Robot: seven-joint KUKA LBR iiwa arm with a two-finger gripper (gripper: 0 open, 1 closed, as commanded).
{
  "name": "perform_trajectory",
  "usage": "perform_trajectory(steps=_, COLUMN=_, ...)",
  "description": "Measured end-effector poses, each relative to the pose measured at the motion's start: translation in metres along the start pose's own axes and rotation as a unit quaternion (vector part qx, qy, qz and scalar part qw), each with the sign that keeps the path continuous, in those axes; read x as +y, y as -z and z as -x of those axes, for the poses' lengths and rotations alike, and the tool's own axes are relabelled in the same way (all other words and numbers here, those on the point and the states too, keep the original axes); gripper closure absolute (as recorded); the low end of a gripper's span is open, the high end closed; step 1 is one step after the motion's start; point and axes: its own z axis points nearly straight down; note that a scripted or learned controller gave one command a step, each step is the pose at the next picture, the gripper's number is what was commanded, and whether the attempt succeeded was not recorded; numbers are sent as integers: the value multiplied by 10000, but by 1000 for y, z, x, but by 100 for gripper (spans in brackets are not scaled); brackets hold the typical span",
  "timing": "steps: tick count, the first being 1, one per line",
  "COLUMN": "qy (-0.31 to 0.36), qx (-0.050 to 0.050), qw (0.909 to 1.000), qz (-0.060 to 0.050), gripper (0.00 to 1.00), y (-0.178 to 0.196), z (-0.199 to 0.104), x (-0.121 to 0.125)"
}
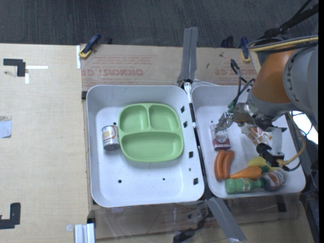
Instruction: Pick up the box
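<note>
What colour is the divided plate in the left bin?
Light green; the three-compartment plastic plate is plain in the camera view.

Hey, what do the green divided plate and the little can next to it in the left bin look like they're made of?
The green plate looks like moulded plastic: uniform colour, rounded compartment ridges, a soft matte sheen. The can looks like metal with a printed paper or film label: silvery rim, coloured band round the side. It may be a plastic toy; the view leaves that open.

Wooden bench (pixel 40 135) with two white bins, left (pixel 96 151) and right (pixel 202 135), side by side.
</note>
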Motion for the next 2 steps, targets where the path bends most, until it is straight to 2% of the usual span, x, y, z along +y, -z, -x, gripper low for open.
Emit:
perform_trajectory(steps=1, qy=47, qx=-2, qw=10000, qz=-69, gripper=0, y=-25, z=-8, x=0)
perform_trajectory(steps=2, qy=31, qx=-4, qw=10000, qz=-70, gripper=100, y=-16, z=-6, x=0)
